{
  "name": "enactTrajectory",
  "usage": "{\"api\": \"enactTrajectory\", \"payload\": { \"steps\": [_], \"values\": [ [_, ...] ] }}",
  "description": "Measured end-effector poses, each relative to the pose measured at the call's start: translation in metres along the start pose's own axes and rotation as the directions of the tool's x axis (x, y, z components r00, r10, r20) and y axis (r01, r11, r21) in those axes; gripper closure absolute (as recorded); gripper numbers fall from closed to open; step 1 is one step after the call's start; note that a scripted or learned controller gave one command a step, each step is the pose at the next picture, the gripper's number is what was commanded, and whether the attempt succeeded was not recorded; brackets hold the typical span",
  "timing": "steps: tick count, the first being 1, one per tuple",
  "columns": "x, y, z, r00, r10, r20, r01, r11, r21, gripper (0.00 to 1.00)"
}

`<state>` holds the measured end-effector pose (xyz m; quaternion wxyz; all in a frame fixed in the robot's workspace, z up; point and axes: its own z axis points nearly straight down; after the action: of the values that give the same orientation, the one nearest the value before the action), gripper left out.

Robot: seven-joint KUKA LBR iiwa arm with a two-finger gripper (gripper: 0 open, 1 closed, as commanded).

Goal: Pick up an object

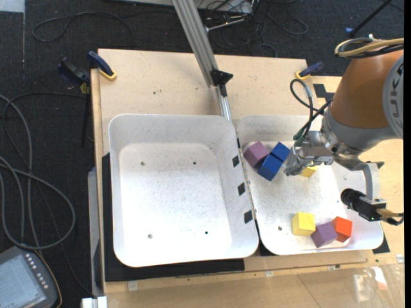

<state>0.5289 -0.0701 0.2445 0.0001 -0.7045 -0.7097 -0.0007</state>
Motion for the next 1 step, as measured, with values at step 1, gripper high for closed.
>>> {"api": "enactTrajectory", "payload": {
  "steps": [1],
  "values": [
    [0.0622,-0.0114,0.0038,1.000,-0.001,-0.001,0.001,1.000,0.002,1.00]
  ]
}}
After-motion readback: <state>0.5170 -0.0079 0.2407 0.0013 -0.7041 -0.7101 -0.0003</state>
